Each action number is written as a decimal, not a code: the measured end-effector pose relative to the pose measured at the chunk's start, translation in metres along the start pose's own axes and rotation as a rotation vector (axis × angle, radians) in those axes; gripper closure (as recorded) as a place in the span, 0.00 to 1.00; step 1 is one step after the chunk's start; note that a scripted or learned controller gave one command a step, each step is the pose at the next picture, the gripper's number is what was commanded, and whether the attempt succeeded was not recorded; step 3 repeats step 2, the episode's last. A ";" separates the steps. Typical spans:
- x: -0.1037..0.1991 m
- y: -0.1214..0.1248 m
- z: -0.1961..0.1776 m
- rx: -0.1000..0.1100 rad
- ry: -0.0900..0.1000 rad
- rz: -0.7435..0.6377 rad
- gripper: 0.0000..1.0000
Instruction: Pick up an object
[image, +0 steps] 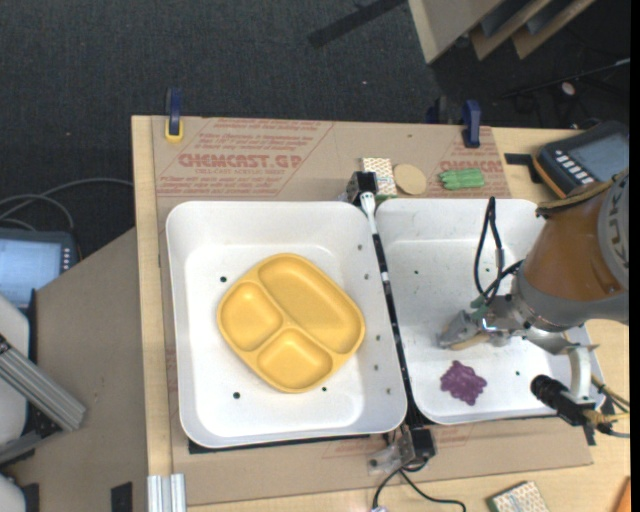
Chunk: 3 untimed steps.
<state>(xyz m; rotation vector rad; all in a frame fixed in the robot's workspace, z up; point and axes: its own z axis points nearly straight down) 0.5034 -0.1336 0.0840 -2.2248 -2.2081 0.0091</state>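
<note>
The worktop (250, 150) is a brown sheet printed with red lettering, held at its far edge by a yellow-tipped clamp (175, 125) on the left and a blue clamp (470, 120) on the right. Two shallow white bins sit on it side by side, their inner rims touching. The left bin (200, 400) carries a yellow divided plate (290, 322) with three compartments, lying flat near the bin's middle and turned at an angle to the bin walls. The right bin (430, 250) holds a small purple bunch of toy grapes (463, 382), lying on the floor toward the near side, apart from the walls.

The grey arm (575, 265), with its orange band, reaches in from the right over the right bin. Its jaws (462, 333) hang low above the bin floor, just beyond the grapes on the far side and not touching them. The two fingers look spread apart, with nothing between them. A black cable (488, 250) loops up from the wrist.

Behind the bins, on the worktop's far strip, lie a round tan disc (410, 179) and, just right of it, a small green object (462, 180).
</note>
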 end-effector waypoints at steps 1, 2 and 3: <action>0.003 0.005 -0.011 -0.011 -0.002 -0.006 1.00; 0.102 0.070 -0.108 -0.025 0.002 -0.021 1.00; 0.102 0.070 -0.108 -0.025 0.002 -0.021 1.00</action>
